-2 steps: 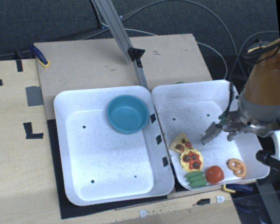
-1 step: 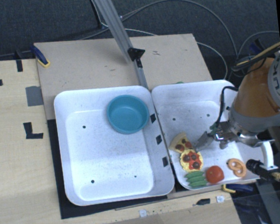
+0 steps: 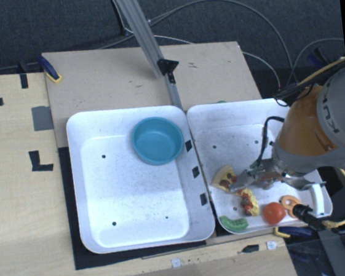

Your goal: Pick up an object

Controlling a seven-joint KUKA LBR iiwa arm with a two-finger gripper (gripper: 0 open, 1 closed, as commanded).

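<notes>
Two white bins (image 3: pixel 90 174) on table, blue bowl (image 3: pixel 157 140) left.
Claw (image 3: pixel 246 180) low among right-bin toys; grip impossible to tell.

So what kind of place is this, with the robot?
Probably a robot test lab: a grey and orange arm reaches over two white bins on a bench, with toy food and loose cables about.

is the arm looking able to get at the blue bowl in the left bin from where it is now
Probably yes. The blue bowl sits alone near the back of the left bin, with nothing on or around it. The gripper is low in the right bin among the small toys, so it must rise over the shared rim.
</notes>
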